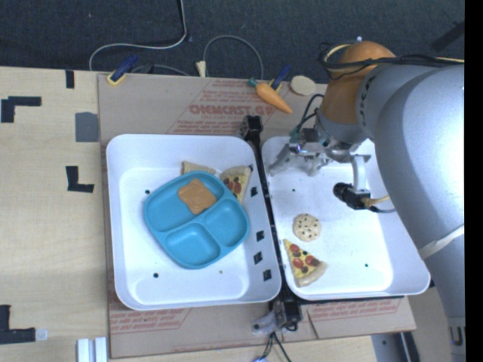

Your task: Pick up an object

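My gripper (296, 159) hangs over the far left corner of the right bin (377, 277). Its two silver fingers (280, 161) are spread open, and nothing is between them. A round cookie (306, 227) lies on the bin floor nearer the front, well apart from the gripper. A pizza slice (303, 263) lies just in front of the cookie, close to the bin's left wall.
The left bin (128, 270) holds a blue divided plate (198, 221) with a brown toast piece (197, 195) on it, and a second pizza slice (236, 179) beside it. A carrot (272, 96) and a beige item (302, 85) lie on the cardboard behind the bins. The arm covers the right bin's far right.
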Controlling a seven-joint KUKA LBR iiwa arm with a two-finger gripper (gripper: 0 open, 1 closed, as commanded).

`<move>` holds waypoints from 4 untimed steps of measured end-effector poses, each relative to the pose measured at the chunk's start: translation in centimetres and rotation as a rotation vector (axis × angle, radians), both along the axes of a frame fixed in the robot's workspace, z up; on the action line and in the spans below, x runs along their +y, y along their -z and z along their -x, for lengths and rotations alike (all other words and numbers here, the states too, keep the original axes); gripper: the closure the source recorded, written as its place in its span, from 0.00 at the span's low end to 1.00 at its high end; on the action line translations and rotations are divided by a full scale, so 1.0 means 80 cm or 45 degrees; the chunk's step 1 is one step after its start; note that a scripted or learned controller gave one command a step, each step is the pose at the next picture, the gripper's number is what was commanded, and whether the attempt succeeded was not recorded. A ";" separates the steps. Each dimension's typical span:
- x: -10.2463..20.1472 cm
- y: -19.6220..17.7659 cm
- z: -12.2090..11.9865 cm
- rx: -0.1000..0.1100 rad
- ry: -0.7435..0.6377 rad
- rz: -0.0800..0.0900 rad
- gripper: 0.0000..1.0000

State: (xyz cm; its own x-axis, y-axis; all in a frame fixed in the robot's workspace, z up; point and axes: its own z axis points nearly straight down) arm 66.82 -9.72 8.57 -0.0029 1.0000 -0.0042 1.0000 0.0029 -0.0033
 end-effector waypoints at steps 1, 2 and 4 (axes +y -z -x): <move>-0.004 -0.001 0.023 -0.008 0.002 -0.003 0.00; -0.020 0.000 -0.002 -0.007 0.001 -0.006 0.00; 0.000 0.000 0.000 -0.004 0.004 0.003 0.00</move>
